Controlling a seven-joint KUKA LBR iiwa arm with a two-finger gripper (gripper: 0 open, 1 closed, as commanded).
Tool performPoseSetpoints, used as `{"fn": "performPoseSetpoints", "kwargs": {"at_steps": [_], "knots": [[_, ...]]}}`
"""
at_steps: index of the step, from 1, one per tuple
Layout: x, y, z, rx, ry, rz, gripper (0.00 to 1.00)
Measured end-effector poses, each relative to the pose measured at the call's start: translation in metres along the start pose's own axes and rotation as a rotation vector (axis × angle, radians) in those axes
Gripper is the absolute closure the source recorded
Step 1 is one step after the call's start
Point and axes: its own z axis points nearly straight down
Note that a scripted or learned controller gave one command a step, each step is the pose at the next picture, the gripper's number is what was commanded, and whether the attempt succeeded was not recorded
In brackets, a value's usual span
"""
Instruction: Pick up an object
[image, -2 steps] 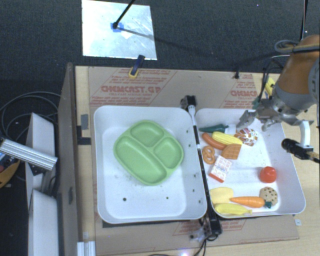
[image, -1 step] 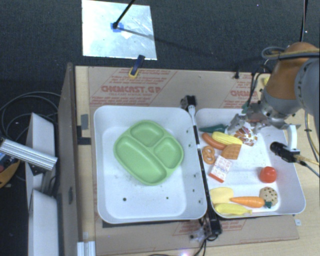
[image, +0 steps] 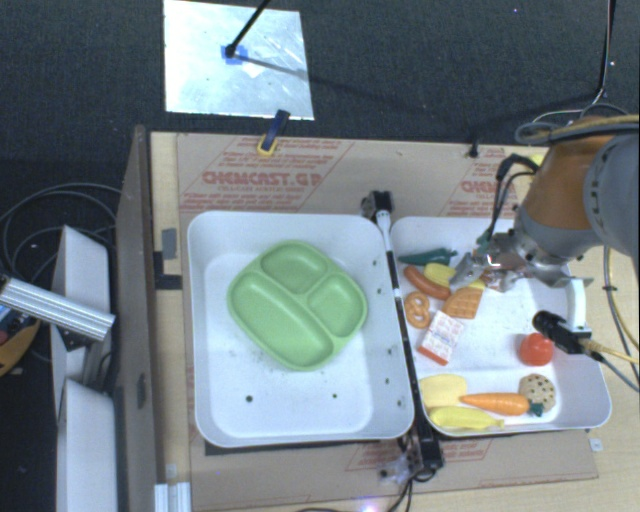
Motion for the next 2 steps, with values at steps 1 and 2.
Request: {"fn": "performPoseSetpoints", "kwargs": {"at_steps": [1,2], "knots": [[0.009,-0.012,0.040,0.002,0.001,0.000,0.00],[0.005,-0.069,0.038,0.004,0.001,0.002,0.00]]}}
